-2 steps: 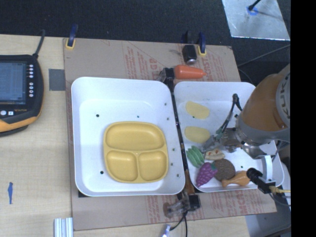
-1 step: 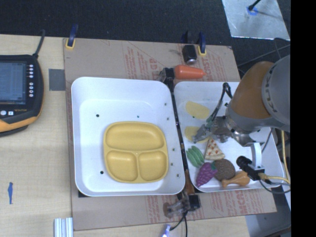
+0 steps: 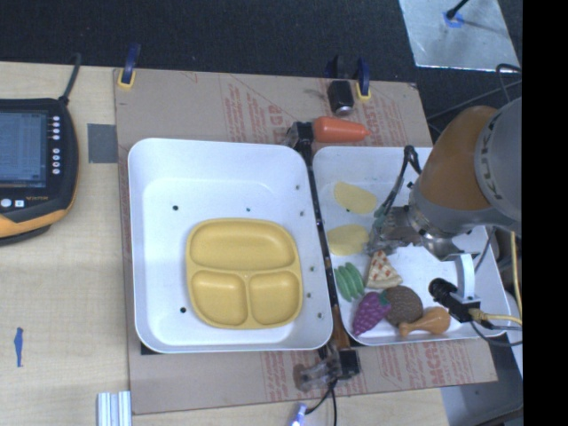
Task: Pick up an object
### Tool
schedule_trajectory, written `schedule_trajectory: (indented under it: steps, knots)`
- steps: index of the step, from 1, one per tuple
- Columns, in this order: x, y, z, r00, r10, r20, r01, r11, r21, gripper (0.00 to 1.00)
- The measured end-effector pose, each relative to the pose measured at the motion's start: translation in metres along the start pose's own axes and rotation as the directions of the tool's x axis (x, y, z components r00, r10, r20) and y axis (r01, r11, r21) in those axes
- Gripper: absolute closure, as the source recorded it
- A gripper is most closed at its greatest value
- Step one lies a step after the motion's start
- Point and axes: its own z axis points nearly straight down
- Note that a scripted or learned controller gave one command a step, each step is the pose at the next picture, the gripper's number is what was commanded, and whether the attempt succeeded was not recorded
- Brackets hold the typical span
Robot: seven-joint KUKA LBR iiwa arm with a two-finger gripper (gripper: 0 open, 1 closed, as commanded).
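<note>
Camera view: the claw point(image 3: 383, 234), grip state unclear, hovers just above the pizza slice point(image 3: 382, 271).

Right bin point(image 3: 355, 153) front crowded: pizza point(image 3: 383, 271), grapes point(image 3: 369, 312), drumstick point(image 3: 424, 323) touching; arm point(image 3: 461, 171) overhangs. Left bin point(image 3: 160, 176) rear open behind tray point(image 3: 244, 272).

A wooden bench point(image 3: 53, 327) topped with brown cardboard point(image 3: 257, 105) stands before dark carpeted floor point(image 3: 222, 11).

Toy foods lie in the right bin point(image 3: 417, 156): two pale yellow pieces point(image 3: 354, 197) at the top left; a pizza slice point(image 3: 382, 270) mid-bin, green beans point(image 3: 350, 280) beside it; purple grapes point(image 3: 369, 312), a brown lump point(image 3: 405, 304) and a drumstick point(image 3: 423, 324) along the near wall
</note>
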Motion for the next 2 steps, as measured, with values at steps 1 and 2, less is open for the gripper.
schedule_trajectory:
  steps: [1, 2]
  knots:
    - [-0.001, 0.000, -0.010, 1.000, -0.002, 0.000, 0.002, 1.000, 0.002, 1.00]
    - [0.025, -0.034, -0.148, 1.000, 0.004, -0.001, -0.004, 1.000, -0.005, 1.00]
